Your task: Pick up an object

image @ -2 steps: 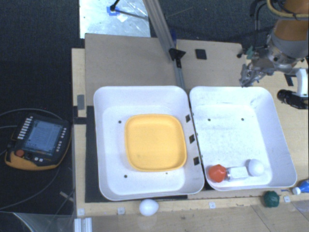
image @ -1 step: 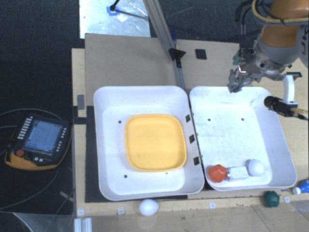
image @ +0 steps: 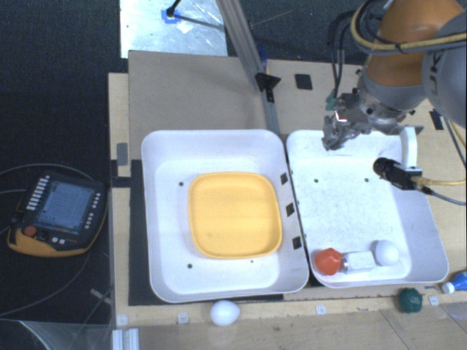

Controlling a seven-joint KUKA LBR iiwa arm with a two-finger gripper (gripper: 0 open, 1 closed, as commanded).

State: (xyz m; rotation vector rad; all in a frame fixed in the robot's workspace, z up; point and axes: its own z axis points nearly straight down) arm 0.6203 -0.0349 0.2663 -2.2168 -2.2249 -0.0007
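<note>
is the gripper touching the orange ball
Apart. The camera view shows the gripper at the right bin's far edge, the orange ball near its front edge.

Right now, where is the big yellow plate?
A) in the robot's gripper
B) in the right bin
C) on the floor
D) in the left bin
D: the yellow plate lies flat in the middle of the left bin, while the gripper is over the far edge of the right bin.
</note>
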